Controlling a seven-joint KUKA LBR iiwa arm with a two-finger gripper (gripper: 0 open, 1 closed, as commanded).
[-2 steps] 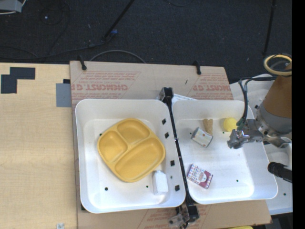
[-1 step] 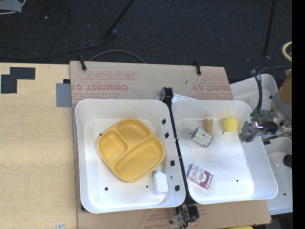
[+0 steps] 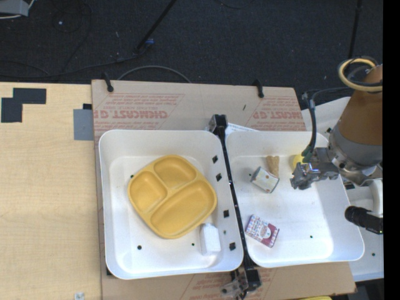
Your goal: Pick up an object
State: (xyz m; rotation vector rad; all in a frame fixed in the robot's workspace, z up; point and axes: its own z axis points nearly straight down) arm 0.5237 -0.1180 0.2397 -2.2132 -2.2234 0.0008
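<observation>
Hard to make out at the right bin's (image 3: 340,242) right wall: dark hand (image 3: 304,177), a tangle of metal and cable under the grey and orange arm (image 3: 362,120), low over the bin floor. Cannot tell whether clenched or released; nothing visibly gripped.

Just beside the hand, on its far-left side, a small yellow piece (image 3: 297,162), partly covered by the hand, shape unclear, so no long axis to read.

Left of that, near the middle of the bin's far half, a tan piece (image 3: 272,164), short and stubby, long axis running from near edge to far edge.

Just beside it on the near side, a grey-white block (image 3: 265,180), tilted, long axis slanting from far-left to near-right; cannot tell whether touching the tan piece.

Toward the near-left corner, well apart from the hand, a pink and white packet (image 3: 261,230), lying flat, long axis also slanting far-left to near-right, print too small to read.

In the left bin (image 3: 109,230), a yellow divided plate (image 3: 172,195) at the centre, and a small white item (image 3: 210,238) near the near-right corner, pale against the white floor, outline blurred.
</observation>
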